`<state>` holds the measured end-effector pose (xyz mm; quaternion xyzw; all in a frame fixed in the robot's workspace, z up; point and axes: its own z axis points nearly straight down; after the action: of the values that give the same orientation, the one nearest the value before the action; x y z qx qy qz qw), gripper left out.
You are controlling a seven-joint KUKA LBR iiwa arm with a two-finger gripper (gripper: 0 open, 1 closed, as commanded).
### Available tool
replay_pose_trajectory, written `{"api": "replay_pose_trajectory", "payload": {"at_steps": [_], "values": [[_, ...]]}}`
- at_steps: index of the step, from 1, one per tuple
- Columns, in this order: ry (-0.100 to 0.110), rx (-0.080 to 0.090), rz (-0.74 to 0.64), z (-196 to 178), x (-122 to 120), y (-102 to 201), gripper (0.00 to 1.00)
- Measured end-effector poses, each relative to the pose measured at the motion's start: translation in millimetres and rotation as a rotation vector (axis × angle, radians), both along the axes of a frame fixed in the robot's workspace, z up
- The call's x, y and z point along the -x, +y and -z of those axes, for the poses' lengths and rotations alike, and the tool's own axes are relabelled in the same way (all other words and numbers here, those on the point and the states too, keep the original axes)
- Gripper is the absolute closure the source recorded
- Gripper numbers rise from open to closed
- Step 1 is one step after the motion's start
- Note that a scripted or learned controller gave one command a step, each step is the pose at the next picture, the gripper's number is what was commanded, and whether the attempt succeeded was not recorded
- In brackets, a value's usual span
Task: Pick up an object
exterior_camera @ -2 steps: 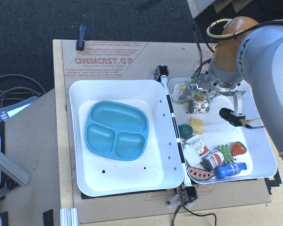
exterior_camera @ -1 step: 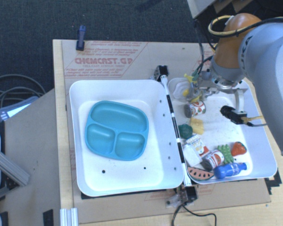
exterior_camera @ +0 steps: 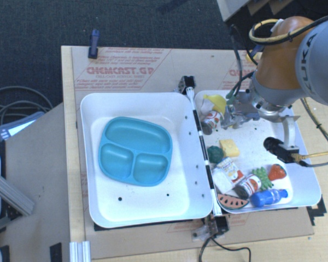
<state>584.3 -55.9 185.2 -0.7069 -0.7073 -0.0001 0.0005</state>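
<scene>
**Watermelon slice (exterior_camera: pixel 231 201) and blue bottle (exterior_camera: pixel 269 197) along near rim of right bin (exterior_camera: pixel 311 187)**

Gripper (exterior_camera: pixel 233 116) low in far part of right bin, beneath grey and orange arm (exterior_camera: pixel 284 59); cannot tell how far apart, nor anything held. Just beside it: yellow toy (exterior_camera: pixel 215 102) and small can (exterior_camera: pixel 209 121). Nearer: yellow block (exterior_camera: pixel 228 148), green ball (exterior_camera: pixel 215 154), white packet (exterior_camera: pixel 227 172), strawberry (exterior_camera: pixel 277 172). Left bin (exterior_camera: pixel 93 146) holding blue divided plate (exterior_camera: pixel 135 151).

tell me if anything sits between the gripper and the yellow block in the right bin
Nothing visible does. The gripper is low near the bin's far left corner, and the yellow block lies just nearer the camera with bare white floor between them.
</scene>
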Motion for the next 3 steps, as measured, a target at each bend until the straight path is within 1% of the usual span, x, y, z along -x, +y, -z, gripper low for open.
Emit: {"api": "replay_pose_trajectory", "payload": {"at_steps": [1, 2, 3], "values": [[-0.001, 0.001, 0.0, -64.4, 27.6, 33.1, 1.0], [-0.001, 0.001, 0.0, 1.1, -63.0, 40.8, 1.0], [0.001, 0.002, 0.001, 0.1, -54.0, -22.7, 1.0]]}}
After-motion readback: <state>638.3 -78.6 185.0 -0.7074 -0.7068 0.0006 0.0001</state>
